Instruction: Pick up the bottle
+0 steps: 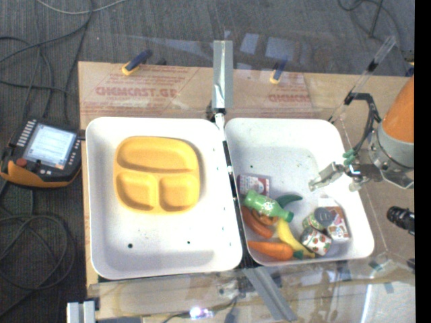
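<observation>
The green bottle [267,206] lies on its side in the lower part of the right bin [283,143], among toy carrots [271,249] and a banana [289,237]. The gripper [326,175] hovers right of centre above that bin; whether its fingers are parted cannot be told. A yellow tray [159,173] sits in the left bin [101,247].

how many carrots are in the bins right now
2, both in the right bin: one carrot at its front edge, another partly under the green bottle. More may be hidden in the pile.
</observation>
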Tool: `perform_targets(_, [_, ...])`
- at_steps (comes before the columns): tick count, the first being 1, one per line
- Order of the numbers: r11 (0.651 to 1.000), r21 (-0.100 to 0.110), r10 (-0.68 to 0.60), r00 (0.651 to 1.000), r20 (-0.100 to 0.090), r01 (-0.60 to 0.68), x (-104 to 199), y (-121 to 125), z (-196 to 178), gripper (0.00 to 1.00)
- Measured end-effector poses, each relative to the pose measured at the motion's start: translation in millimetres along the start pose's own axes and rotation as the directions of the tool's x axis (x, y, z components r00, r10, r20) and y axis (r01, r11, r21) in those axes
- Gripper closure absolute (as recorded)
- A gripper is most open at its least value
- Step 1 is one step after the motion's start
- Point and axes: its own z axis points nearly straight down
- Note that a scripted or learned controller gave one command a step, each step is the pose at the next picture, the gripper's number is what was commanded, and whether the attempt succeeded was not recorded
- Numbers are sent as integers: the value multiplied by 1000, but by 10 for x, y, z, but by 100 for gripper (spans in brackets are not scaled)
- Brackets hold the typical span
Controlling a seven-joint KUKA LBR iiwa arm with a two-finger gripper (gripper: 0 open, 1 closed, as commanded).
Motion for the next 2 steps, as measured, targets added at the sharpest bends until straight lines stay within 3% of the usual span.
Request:
perform_targets(1, [999, -18, 47, 999, 4, -47, 442, 481, 1271, 0])
perform_targets(2, [999, -21, 45, 999, 6, -45, 647, -40, 1381, 0])
